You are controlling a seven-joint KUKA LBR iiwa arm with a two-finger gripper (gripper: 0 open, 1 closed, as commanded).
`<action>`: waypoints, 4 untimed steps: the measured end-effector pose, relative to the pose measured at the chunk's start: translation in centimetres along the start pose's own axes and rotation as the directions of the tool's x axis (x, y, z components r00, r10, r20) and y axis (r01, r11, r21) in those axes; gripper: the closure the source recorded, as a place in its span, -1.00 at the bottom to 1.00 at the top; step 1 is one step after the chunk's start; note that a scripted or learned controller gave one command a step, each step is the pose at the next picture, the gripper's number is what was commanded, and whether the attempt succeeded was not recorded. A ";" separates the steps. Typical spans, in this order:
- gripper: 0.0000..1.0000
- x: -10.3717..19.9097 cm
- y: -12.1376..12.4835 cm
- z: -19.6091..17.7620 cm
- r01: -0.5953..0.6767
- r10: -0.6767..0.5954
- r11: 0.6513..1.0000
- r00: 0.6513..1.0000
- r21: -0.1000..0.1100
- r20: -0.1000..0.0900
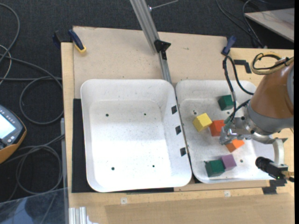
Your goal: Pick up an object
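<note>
Grey arm (273, 104) bent low over right bin (205, 90), fingers' (229, 138) state unclear, beside orange blocks (217, 127).

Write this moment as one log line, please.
gripper low in right bin | over orange blocks | grasp unconfirmed | left bin

Even overhead light falls on two white bins (126, 90), casting only faint, soft shadows. No harsh glare; focus is fairly sharp, with slight grain on the dark floor (32, 13).
</note>
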State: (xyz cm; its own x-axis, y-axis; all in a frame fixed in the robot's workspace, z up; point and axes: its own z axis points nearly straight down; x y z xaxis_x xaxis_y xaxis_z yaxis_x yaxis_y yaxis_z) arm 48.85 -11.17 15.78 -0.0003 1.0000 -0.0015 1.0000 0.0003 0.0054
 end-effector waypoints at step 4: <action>1.00 8.8 5.9 -10.4 0.007 -0.007 1.000 1.000 0.002 -0.003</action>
State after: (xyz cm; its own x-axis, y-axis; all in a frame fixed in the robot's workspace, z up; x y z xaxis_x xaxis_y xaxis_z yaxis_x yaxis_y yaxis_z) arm 54.72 -2.33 26.21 -0.0070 1.0000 0.0011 1.0000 0.0070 0.0036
